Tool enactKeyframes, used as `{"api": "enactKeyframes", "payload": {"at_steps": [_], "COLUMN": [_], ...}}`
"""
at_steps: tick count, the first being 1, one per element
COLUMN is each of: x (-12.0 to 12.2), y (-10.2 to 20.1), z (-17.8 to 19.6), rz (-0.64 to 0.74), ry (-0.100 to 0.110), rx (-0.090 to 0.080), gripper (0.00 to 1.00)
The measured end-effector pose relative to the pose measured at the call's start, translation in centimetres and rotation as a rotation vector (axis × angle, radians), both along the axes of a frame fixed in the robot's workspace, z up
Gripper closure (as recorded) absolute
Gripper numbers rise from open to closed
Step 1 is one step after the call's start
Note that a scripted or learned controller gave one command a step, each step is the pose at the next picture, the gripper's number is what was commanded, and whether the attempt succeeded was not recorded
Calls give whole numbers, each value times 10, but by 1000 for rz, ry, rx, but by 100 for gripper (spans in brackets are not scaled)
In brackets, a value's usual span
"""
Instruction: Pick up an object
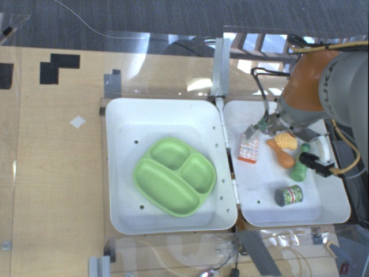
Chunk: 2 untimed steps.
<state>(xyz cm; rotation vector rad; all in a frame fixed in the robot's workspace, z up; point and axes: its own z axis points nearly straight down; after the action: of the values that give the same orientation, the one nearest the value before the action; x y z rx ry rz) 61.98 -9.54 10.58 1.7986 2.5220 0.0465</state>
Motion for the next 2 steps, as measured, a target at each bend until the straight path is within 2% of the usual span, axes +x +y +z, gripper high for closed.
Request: {"api": "enactKeyframes", "payload": {"at_steps": [1,2], "x": [13,11], "y": [1,2], "z": [1,1], "rz": [211,223], "ry": [8,3], "rx": [-15,-17], "gripper": [0,0]}}
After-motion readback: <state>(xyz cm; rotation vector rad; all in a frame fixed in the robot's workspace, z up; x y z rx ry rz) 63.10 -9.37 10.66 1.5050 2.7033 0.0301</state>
